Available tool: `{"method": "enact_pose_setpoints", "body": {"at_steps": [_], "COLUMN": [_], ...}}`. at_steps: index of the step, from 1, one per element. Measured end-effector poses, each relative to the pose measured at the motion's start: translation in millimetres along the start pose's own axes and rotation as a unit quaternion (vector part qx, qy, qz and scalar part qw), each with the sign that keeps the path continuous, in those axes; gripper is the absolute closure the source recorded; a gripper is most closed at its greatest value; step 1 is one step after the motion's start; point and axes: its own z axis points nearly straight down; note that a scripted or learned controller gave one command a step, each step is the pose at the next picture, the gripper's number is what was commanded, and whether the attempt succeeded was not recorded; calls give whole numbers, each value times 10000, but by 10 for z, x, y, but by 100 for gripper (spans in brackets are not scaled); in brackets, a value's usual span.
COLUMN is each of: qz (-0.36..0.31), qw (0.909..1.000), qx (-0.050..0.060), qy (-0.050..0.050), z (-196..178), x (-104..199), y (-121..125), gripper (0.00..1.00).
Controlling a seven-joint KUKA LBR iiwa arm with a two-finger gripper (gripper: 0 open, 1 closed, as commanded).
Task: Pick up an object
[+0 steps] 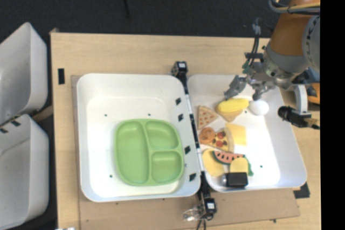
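Right now we see the gripper point(249, 89) hanging over the upper part of the right bin point(285, 161), its two dark fingers spread apart with nothing between them. Just below it lies a yellow lumpy toy food point(233, 107), with a white egg point(259, 107) touching its right end. Lower down, toward the centre of the frame, a pizza wedge point(206, 115), a pizza slice with red toppings point(215, 139), a pale yellow block point(236, 133), a watermelon slice point(228, 157) and a black box point(236, 179) crowd together along the bin's left side. We see a green divided plate point(148, 151) lying alone in the left bin point(97, 97).
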Motion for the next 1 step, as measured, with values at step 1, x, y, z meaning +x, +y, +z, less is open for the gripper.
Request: {"method": "enact_pose_setpoints", "body": {"at_steps": [1], "qz": [-10], "qw": [10000], "qx": [-60], "qy": [-10], "z": [-78], "x": [3], "y": [22], "gripper": [0]}}
